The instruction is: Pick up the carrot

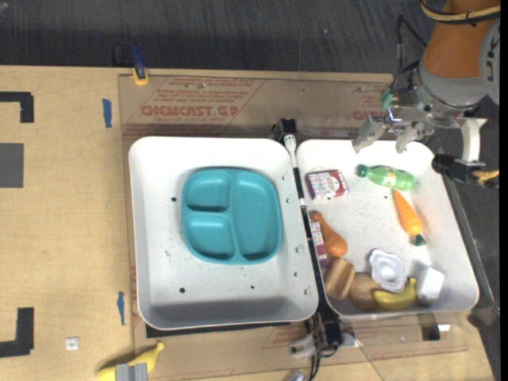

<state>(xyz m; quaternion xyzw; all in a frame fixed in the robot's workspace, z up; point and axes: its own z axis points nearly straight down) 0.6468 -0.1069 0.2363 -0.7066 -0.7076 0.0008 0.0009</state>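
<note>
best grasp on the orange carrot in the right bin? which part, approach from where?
Grip the orange tapered carrot across its thick middle, coming straight down from above. It lies flat in the right white bin, long axis running top-left to bottom-right, so set the fingers across that axis. Its sides look free: the green plastic bottle sits just above its upper end. The gripper hovers open near the bin's far rim.

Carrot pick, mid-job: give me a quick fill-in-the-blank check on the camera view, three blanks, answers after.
1. The carrot lies in the ____ bin of this view.
2. The green bottle lies just ____ the carrot in the picture.
3. The teal divided tray has ____ compartments.
The hand hangs open over the bin's far edge.

Missing words: right; above; three
</note>
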